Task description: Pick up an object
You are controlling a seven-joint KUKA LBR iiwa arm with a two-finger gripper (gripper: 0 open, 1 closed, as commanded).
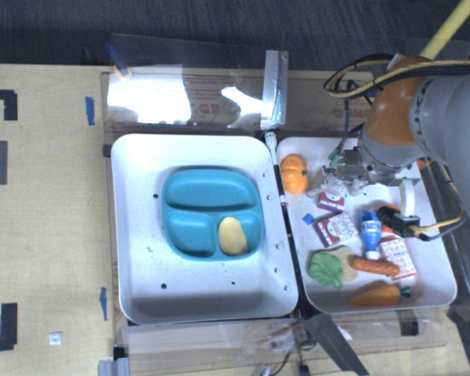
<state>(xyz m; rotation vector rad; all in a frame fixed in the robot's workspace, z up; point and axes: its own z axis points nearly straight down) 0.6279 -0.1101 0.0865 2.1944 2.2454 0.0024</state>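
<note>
Fig.: arm over right bin, tool low at bin's far-left area; jaw state can't be told, nothing seen pinched. Nearest obj.: orange fruit, just left of tool, by bin's left wall. Sachets lie just below tool. Blue bottle, carrot further toward near edge.

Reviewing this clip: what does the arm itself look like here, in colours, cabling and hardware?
The arm is a bulky rounded grey body with an orange band above the wrist. Black and yellow cables loop over the band, and small metal gripper hardware sits at its end.
</note>
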